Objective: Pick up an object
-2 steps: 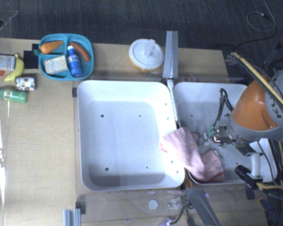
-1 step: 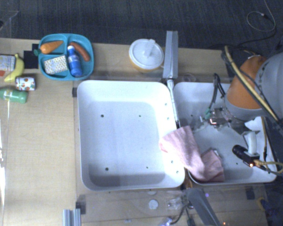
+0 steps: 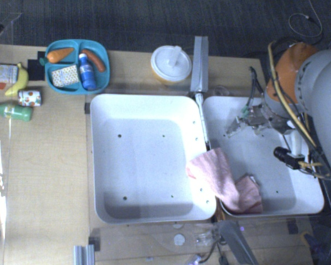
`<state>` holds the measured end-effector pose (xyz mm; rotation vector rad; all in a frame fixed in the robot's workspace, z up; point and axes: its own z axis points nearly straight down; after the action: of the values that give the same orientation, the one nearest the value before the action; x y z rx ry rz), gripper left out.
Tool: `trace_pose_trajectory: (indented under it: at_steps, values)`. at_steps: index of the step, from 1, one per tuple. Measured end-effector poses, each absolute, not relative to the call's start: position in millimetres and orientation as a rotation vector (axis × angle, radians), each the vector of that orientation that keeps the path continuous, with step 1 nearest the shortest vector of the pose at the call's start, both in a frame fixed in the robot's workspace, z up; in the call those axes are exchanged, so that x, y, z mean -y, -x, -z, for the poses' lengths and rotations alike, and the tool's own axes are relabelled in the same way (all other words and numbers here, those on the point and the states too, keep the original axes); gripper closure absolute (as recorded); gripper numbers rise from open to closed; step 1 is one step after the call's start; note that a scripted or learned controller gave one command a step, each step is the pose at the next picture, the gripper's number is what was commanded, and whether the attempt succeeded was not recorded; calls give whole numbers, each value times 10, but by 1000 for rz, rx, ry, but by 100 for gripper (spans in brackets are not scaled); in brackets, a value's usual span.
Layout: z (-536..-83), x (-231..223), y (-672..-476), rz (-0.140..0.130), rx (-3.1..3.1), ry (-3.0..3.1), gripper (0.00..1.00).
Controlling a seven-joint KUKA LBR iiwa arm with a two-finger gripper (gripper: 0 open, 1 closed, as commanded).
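Note:
A pink cloth [image 3: 225,181] lies crumpled at the front of the bench, draped over the divider between the two bins, with most of it in the right bin [image 3: 303,200] and one corner in the left bin [image 3: 143,153]. My gripper [image 3: 238,121] hangs over the far left part of the right bin, its metal fingers pointing left and spread apart. It is open with nothing between the fingers, and it sits well behind the cloth, apart from it.
Behind the left bin stand a teal divided plate [image 3: 102,76] of toy food and a white lidded cup [image 3: 171,64]. A toy banana [image 3: 19,80], a small can [image 3: 30,97] and a green bottle [image 3: 12,111] lie on the bench's far left. Arm cables [image 3: 298,159] hang over the right bin's right side.

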<state>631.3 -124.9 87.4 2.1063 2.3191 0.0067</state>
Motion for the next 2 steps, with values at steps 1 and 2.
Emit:
trace_pose_trajectory:
  at_steps: [1, 2]
  values:
    - [-875, 1248, -6312, -7, -2319, -2107, 0]
    - [-1352, 1979, -6445, -3, -2202, -2234, 0]
